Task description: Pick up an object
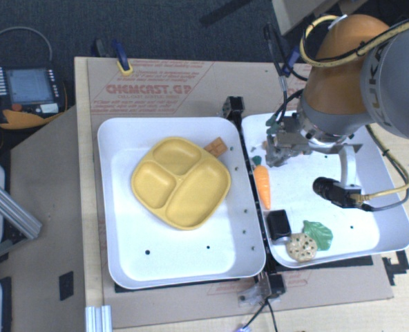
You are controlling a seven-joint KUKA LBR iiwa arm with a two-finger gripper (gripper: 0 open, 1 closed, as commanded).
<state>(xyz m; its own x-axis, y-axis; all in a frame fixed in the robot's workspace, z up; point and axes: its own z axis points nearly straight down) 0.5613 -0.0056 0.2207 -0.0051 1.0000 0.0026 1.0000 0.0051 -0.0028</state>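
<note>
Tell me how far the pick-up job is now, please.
Done: nothing looks lifted; the carrot, cookie and black block lie in the right bin. In hand: the gripper is low above the carrot's top end. Left: grasp and lift one object.

The bench (87,185) carries a left bin (115,206) and a right bin (391,220), side by side, touching.

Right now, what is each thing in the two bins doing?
yellow plate: flat in the left bin, compartments up.
brown block: beside the plate's far edge.
carrot: lying along the right bin's left wall.
black block: flat, near the carrot.
cookie: flat, by the green leaf.
tool: above the right bin, holding nothing visible.
</note>
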